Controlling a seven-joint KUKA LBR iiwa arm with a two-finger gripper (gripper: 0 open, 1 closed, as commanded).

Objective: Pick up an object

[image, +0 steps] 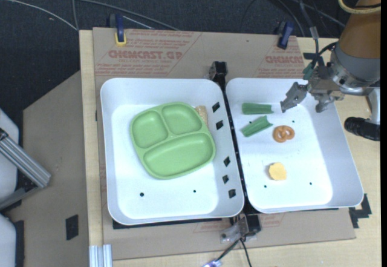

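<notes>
The right bin [338,157] holds two green sticks, one [257,108] near the back and one [254,126] just in front of it at a slant. Beside them lie a brown pretzel [283,134] and a yellow round piece [277,171]. My gripper [306,100] hangs over the back of the right bin, to the right of the green sticks and above the pretzel. Its fingers are spread apart, with nothing between them.
The left bin [121,187] holds a green divided plate [172,138] with a small tan item [201,115] at its back right edge. A black divider with clips [222,132] runs between the bins. Cables and a cardboard box lie beyond the bench.
</notes>
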